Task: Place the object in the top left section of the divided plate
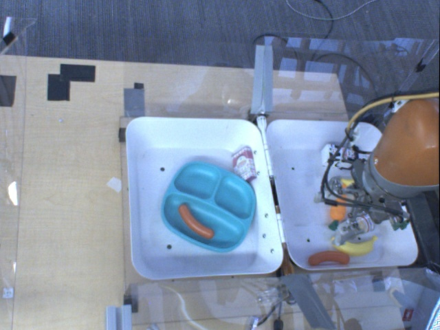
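My gripper (pixel 357 227) hangs low in the right bin (pixel 302 184), over a banana (pixel 357 247); I cannot tell how its jaws stand. Near it I count one banana, one orange bit (pixel 337 212) and one sausage (pixel 328 258) by the front wall. The left bin (pixel 151 157) holds one blue divided plate (pixel 210 205) of three sections, a second sausage (pixel 196 221) lying in its long front section, and one crumpled red-and-white packet (pixel 244 163) just beside its far rim. Both bins are smooth white, round-cornered, on a pale wood bench (pixel 62 205); grey carpet (pixel 137 19) lies beyond.
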Controlling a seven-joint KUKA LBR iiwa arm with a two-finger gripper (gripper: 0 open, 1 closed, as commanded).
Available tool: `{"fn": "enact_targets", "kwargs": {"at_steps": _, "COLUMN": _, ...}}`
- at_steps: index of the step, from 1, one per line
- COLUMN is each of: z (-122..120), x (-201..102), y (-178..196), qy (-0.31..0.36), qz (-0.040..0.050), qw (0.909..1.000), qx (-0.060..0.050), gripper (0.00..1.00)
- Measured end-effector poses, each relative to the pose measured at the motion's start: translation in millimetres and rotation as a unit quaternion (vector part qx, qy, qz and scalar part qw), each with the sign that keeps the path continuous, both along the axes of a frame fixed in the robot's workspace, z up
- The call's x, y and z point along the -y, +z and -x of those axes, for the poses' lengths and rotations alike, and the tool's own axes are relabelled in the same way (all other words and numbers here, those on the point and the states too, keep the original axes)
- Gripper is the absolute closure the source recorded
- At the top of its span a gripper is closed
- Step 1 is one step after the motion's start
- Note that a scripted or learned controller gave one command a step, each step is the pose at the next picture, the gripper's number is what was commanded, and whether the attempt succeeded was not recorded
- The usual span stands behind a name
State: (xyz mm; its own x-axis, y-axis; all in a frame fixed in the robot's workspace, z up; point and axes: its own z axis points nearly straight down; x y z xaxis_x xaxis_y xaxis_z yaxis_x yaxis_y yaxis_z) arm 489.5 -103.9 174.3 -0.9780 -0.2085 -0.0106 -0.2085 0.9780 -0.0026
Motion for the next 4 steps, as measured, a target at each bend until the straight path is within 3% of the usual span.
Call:
{"fn": "enact_targets", "kwargs": {"at_steps": 1, "z": -3, "x": -1, "y": 12, "qy": -0.002, "qz": -0.0003, "qw": 1.0000, "qx": 0.005, "gripper": 1.00}}
{"fn": "enact_targets", "kwargs": {"at_steps": 2, "z": -13, "x": 70, "y": 9, "qy": -0.011, "qz": 0.0007, "qw": 0.9999, "qx": 0.000, "gripper": 1.00}}
{"fn": "enact_targets", "kwargs": {"at_steps": 3, "z": -13, "x": 70, "y": 9, "qy": -0.011, "qz": 0.0004, "qw": 0.9999, "qx": 0.000, "gripper": 0.00}}
{"fn": "enact_targets", "kwargs": {"at_steps": 4, "z": -5, "x": 89, "y": -3, "qy": -0.001, "qz": 0.0005, "qw": 1.0000, "qx": -0.001, "gripper": 0.00}}
